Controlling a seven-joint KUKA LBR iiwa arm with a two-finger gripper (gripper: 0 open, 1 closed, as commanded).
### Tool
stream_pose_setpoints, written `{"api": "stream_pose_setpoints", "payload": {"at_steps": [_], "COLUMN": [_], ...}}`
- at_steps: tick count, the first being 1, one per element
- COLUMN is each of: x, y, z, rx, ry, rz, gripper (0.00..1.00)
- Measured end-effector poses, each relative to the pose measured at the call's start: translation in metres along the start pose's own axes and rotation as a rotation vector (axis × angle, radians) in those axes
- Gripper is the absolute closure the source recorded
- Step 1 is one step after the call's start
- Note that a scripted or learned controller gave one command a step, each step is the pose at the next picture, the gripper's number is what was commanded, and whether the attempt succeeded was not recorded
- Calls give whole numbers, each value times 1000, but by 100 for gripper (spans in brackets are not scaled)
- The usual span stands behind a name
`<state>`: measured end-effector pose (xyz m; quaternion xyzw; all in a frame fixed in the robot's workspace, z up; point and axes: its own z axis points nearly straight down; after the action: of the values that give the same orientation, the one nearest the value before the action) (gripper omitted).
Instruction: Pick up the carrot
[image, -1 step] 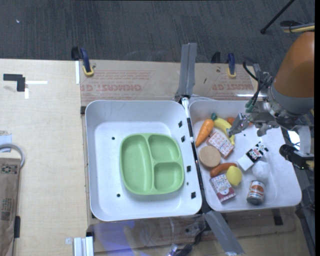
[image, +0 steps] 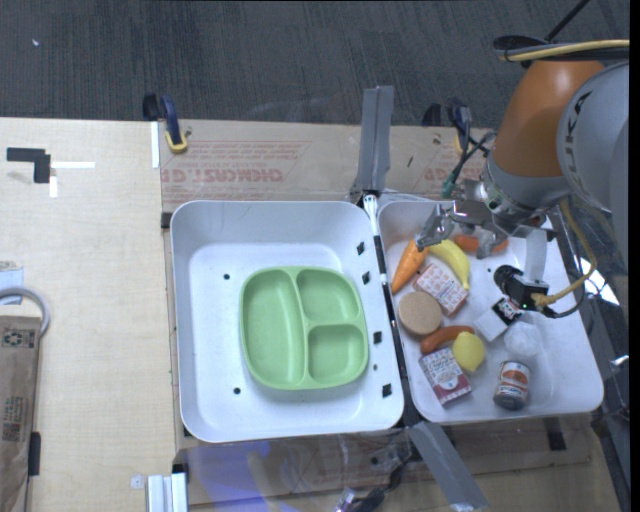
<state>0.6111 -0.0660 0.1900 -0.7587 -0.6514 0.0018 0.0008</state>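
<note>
My pincer (image: 437, 232), its grip state hidden, hangs just right of the carrot (image: 407, 266), lined up to take it.

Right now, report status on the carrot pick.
Gripper above right bin's far end, nothing seen in it. Carrot on bin floor by the left wall. Banana touching it.

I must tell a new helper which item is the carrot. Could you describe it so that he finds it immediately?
Look in the right bin, at its upper left near the divider. The carrot lies there, beside the banana. It alone is a plain orange tapering cone.
</note>
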Motion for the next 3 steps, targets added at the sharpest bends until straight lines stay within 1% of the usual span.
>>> {"api": "stream_pose_setpoints", "payload": {"at_steps": [1, 2, 3], "x": [-23, -25, 23], "y": [44, 40, -29], "z": [97, 91, -1], "rx": [-5, 15, 0], "ry": [1, -5, 1], "rz": [228, 226, -5], "gripper": [0, 100, 100]}}
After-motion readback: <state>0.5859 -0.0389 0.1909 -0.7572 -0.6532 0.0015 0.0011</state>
